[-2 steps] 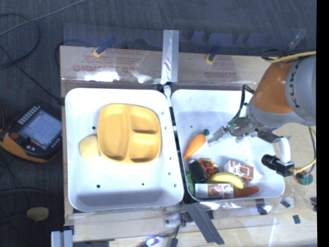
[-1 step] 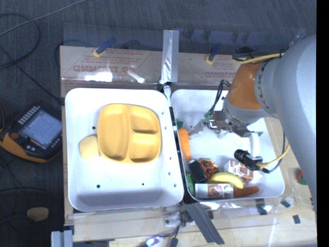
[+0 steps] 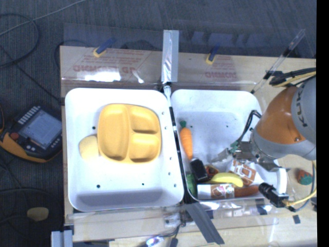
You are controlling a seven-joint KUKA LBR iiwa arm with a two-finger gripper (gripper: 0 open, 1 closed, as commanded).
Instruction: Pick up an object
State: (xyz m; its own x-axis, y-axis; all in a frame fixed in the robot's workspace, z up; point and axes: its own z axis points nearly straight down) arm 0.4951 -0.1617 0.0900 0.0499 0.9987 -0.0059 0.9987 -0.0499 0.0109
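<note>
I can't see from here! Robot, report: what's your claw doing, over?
Gripper low in right bin, over the pile. Banana and carrot lying loose. Arm covers the bin's right side.

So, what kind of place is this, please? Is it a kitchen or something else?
Most likely a robot lab or test bench, not a kitchen. Two white bins sit side by side on a bench, a grey and orange robot arm reaches over the toy food, and a control pendant lies on the carpet.

Fixed overhead camera, slanted down, both bins (image 3: 172, 138)
</note>
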